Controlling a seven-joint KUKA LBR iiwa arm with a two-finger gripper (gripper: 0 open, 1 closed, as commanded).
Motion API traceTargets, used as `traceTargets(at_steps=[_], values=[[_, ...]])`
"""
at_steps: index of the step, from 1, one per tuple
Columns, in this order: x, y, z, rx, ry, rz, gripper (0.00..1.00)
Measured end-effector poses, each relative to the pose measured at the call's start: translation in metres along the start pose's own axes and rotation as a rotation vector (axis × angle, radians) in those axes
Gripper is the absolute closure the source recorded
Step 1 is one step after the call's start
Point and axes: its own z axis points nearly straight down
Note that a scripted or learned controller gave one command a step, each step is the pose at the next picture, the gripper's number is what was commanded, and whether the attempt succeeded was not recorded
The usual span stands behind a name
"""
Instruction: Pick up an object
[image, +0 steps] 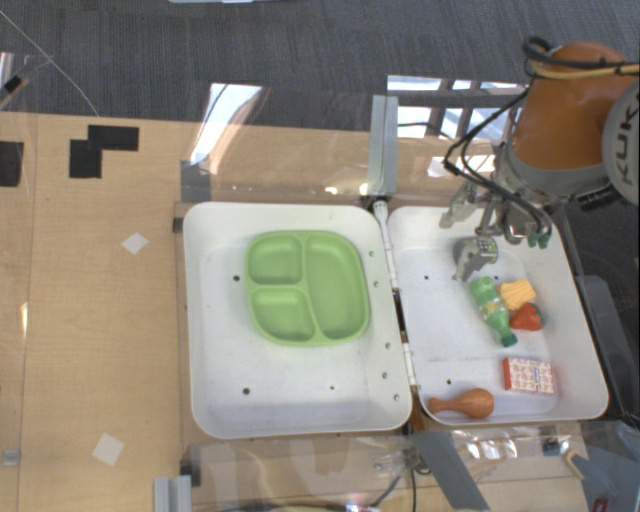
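Green toy (490, 306) just below claw (478, 262), jaw state unclear, beside yellow (517, 293) and red (527, 319) pieces.

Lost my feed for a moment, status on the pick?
Gripper over right bin, just above green toy. Nothing visibly held. Corn and red piece crowd the green toy.

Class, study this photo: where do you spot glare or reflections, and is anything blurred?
Camera view: bright glare patches on the clear panel behind the left bin; reflections streak the near edge; the claw looks slightly soft, while the green divided plate is sharp.
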Motion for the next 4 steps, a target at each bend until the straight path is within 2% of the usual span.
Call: traceTargets(at_steps=[1, 2, 3, 4], values=[[0.066, -0.037, 0.085, 0.001, 0.006, 0.276, 0.00], [0.083, -0.029, 0.115, -0.001, -0.006, 0.635, 0.00], [0.078, -0.029, 0.101, -0.002, -0.021, 0.629, 1.00], [0.147, -0.020, 0.032, 0.001, 0.002, 0.905, 1.00]])
